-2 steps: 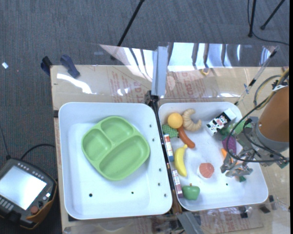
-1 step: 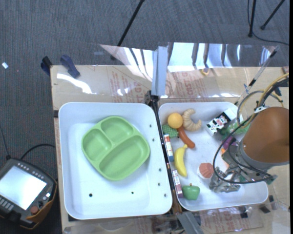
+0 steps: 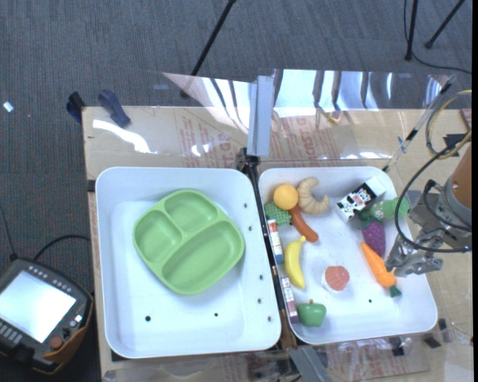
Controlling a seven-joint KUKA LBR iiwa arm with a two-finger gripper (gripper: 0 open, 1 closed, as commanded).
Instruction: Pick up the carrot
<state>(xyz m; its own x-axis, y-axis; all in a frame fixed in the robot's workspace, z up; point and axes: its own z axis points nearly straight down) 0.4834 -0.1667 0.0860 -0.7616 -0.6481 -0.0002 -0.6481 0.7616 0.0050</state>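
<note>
This is a robotics lab or test cell rather than a home or kitchen. A grey carpeted floor surrounds a plain bench covered in taped cardboard, with a clear plastic screen standing along its far edge. Black tripod legs rise from the carpet behind. A teach pendant with a lit screen and cable lies on the floor at lower left. Two white bins hold a green divided plate and plastic toy foods, staged as test props.

1. The divided plate is light green.
2. Both bins are white.
3. The carrot is orange with a green tip.
4. Left of the carrot, the banana is yellow.
5. The carton wears black-and-white cow patches.
</note>
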